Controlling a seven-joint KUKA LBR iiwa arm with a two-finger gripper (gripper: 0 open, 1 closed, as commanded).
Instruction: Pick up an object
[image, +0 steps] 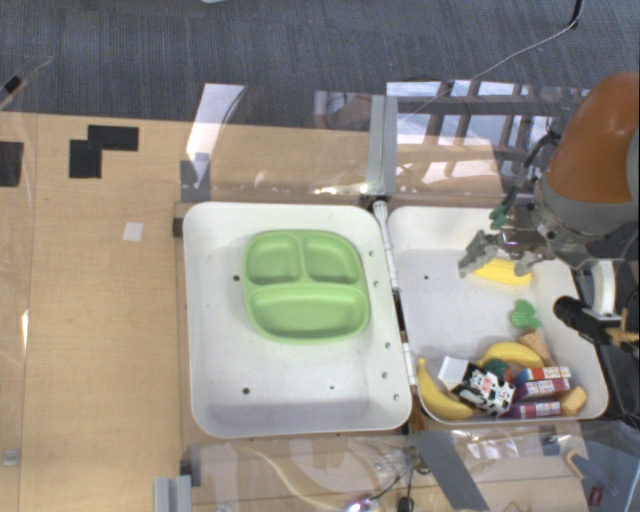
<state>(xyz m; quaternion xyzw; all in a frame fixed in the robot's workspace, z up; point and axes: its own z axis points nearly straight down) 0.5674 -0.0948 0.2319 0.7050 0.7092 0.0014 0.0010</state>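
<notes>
Overhead, the grey arm with its orange band (600, 140) reaches in from the right over the right-hand white bin (440, 310). Its gripper (500, 258) hangs low near the bin's far right part, two grey fingers (477, 252) spread apart, one pointing left and the other sitting over a small yellow object (497, 272) that lies on the bin floor. That yellow piece shows between and just below the fingers, but whether they touch it cannot be told; nothing is clearly clamped.

Nearer the front of the same bin sits a cluster of toy items: a banana (438, 392) curved along the front left corner, a second yellow banana-like piece (512, 353) behind it, a black-and-white patterned block (485, 388), some small red and white boxes (540, 384), and a green leafy toy (523, 316) just beside the arm's black attachment (590, 318).

The left-hand white bin (220, 330) holds a green divided plate (305, 285), with three compartments, lying flat near its middle. Both bins rest side by side on a wooden bench (90, 330) with black markers (100, 147) at the far left.
</notes>
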